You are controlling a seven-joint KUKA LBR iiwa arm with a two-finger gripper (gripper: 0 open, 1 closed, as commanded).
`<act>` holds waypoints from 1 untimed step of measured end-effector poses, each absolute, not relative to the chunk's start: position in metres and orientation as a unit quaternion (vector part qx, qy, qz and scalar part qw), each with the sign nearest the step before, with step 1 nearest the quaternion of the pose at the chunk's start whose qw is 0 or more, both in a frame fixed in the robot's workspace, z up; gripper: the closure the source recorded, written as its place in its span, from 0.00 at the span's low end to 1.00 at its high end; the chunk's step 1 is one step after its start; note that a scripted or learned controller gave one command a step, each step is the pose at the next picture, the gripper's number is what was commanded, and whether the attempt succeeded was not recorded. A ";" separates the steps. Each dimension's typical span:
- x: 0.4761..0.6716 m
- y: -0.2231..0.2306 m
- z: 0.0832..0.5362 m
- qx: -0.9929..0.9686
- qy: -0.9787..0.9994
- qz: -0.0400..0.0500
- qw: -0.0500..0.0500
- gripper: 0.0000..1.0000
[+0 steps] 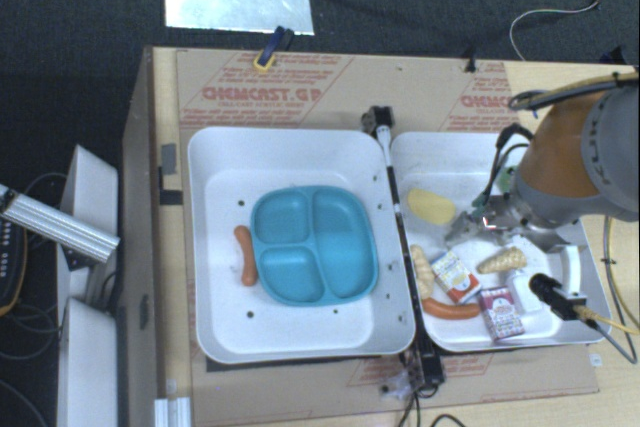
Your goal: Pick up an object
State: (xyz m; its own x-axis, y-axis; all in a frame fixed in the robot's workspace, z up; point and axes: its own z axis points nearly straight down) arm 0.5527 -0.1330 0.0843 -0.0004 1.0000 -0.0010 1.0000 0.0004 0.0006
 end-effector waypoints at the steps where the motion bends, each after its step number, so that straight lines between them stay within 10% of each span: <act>1: 0.616 -0.101 0.137 0.706 0.709 0.002 0.002 0.00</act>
State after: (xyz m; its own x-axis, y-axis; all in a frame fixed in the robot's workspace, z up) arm 0.6157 -0.1006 0.1375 -0.0042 1.0000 -0.0001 1.0000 0.0042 0.0044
